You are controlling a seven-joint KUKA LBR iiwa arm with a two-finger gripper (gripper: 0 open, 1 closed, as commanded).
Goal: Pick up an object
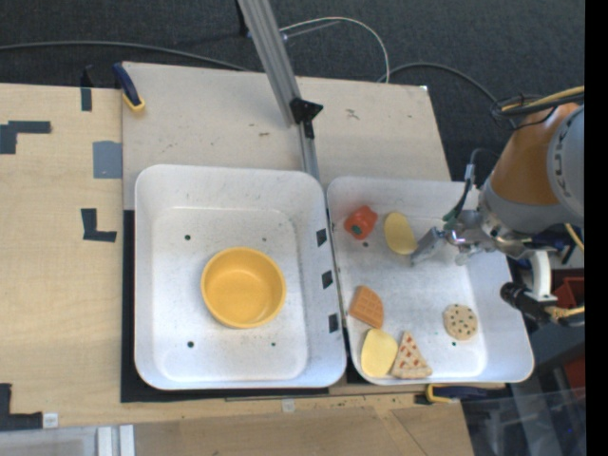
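In the right bin (503,350) lie several toy foods. A red-orange piece (360,222) and a yellow oval piece (400,233) sit at the back left. An orange waffle (367,306), a yellow wedge (378,353) and a pizza slice (411,357) are near the front, with a cookie (460,322) to their right. My gripper (444,251) hangs low over the bin's back right, just right of the yellow oval piece. Its fingers (424,246) are spread open with nothing between them.
The left bin (161,207) holds a yellow bowl (243,286). A grey metal post (275,50) slants over the back of the bench. The arm's orange band (532,164) sits at the right edge, and cables run behind the bins.
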